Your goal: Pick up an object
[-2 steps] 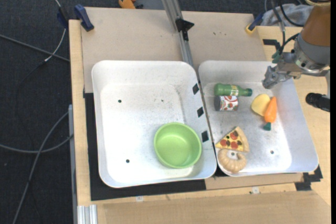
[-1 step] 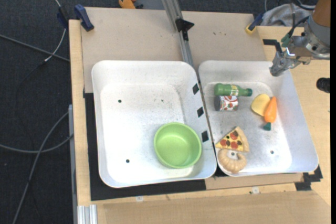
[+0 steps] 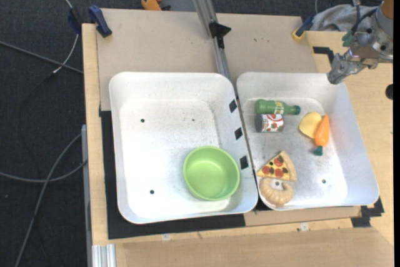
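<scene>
The right bin (image 3: 350, 159) holds a green bottle (image 3: 276, 108) lying on its side, a small red-labelled can (image 3: 270, 123) just below it, a yellow piece (image 3: 309, 124) with an orange carrot (image 3: 321, 132) leaning on it, a pizza slice (image 3: 278, 167) and a tan doughnut (image 3: 276, 192). My gripper (image 3: 339, 72) hangs at the bin's upper right corner, above and to the right of the carrot, with nothing seen between its fingers.
A green bowl (image 3: 211, 172) sits in the left bin (image 3: 134, 134) near its lower right corner. A grey metal post (image 3: 203, 0) slants down to the divider between the bins. Blue clamps (image 3: 100, 20) grip the bench's back corners.
</scene>
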`<act>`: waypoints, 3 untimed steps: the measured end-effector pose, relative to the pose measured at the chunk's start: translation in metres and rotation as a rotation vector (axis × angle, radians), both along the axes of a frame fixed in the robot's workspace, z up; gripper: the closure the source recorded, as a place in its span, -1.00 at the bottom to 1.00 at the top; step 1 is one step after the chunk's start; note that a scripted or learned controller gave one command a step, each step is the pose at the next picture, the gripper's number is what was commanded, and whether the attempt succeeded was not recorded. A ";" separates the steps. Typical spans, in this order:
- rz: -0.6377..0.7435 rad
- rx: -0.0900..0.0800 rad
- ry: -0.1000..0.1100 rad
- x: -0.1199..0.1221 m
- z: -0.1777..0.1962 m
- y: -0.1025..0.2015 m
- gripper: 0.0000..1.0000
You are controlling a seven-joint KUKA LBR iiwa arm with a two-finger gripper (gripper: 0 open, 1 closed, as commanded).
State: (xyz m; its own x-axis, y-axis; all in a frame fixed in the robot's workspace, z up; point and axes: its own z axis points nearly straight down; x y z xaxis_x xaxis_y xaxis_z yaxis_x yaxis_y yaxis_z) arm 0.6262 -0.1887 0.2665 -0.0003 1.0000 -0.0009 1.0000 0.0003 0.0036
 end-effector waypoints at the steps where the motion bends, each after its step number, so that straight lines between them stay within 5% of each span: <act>1: 0.004 0.002 0.003 -0.010 -0.014 0.055 1.00; 3: 0.004 0.002 0.006 -0.037 -0.011 0.155 1.00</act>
State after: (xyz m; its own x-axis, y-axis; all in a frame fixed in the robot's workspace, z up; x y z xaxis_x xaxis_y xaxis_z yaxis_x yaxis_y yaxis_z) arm 0.5890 -0.0340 0.2551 -0.0042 1.0000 0.0014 1.0000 0.0042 -0.0023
